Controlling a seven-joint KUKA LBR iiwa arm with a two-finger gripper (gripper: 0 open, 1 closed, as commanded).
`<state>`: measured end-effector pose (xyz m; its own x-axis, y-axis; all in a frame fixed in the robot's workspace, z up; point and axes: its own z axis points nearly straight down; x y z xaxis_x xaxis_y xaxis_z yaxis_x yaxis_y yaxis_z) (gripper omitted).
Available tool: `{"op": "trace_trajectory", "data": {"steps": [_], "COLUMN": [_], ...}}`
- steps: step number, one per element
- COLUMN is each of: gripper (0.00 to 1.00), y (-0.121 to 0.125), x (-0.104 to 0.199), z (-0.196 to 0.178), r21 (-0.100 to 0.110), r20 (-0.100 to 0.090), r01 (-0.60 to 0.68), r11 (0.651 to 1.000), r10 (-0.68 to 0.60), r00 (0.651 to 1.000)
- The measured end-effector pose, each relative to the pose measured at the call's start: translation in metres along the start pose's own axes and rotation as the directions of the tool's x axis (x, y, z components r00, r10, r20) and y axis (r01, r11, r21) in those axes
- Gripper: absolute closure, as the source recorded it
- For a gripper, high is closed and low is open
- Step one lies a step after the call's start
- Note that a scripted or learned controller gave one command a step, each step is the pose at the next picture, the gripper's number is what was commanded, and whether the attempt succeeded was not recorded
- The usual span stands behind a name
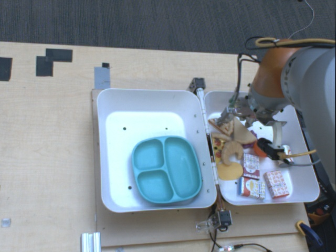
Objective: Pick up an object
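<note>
Dark grey carpet is running along the top, and below it a pale wooden tabletop (pixel 47 156) is carrying two shallow white bins side by side. On the left, small dark squares are sitting near the far edge of the wood. Moving right, the left bin (pixel 118 106) is holding a blue divided plate (pixel 167 169) with three compartments, lying flat toward the bin's near right corner. Further right, the right bin (pixel 307 193) is holding a cluster of small objects: a tan and brown pile (pixel 239 135) near its far left side, a yellow round piece (pixel 229 170) just below that, a white and red packet (pixel 252 164) beside it, a blue-edged packet (pixel 253 188) nearer the front, and a red and white box (pixel 277 185) to its right. The grey arm with its orange band (pixel 270 70) is reaching in from the right, and its claw (pixel 233 114) is hanging low over the far left part of this bin, at the tan pile. Whether the claw is apart or together cannot be told.
</note>
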<state>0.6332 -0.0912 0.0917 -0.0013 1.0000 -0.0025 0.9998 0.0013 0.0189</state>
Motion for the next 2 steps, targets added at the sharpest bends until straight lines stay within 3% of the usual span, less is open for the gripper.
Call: {"op": "trace_trajectory", "data": {"steps": [1, 2], "gripper": [1.0, 0.0], "y": [0.0044, 0.0039], "x": [0.0025, 0.0025], "z": [-0.015, -0.0144], "r21": [-0.01, -0.009], "r20": [-0.003, -0.003], "r01": [0.005, 0.004], "r11": [1.0, 1.0], "r10": [-0.005, -0.004], "r00": [1.0, 1.0]}}
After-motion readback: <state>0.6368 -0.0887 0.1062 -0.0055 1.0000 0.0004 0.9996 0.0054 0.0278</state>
